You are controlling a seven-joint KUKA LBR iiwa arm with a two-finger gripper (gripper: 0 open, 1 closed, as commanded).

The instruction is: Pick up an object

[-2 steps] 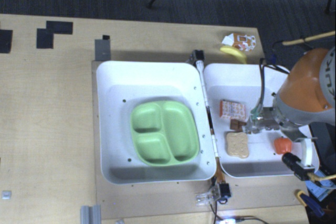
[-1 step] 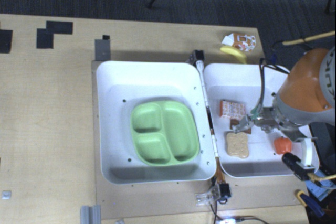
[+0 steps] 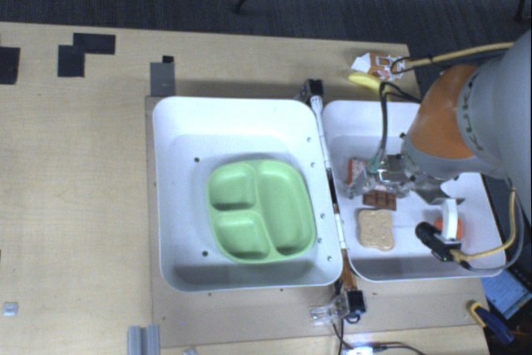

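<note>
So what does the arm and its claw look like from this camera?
The arm is bulky, rounded and light grey, with a broad orange band above the wrist. A dark cable runs down alongside it toward the claw, which is a compact cluster of dark and metallic parts. A yellowish cable passes behind the arm.

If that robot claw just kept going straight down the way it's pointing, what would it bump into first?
Probably the small brown block lying in the right bin. The gripper sits just above it, pointing down into the bin. The toast-like piece lies nearer the camera, off that line. Depth is hard to judge from this slant.
</note>
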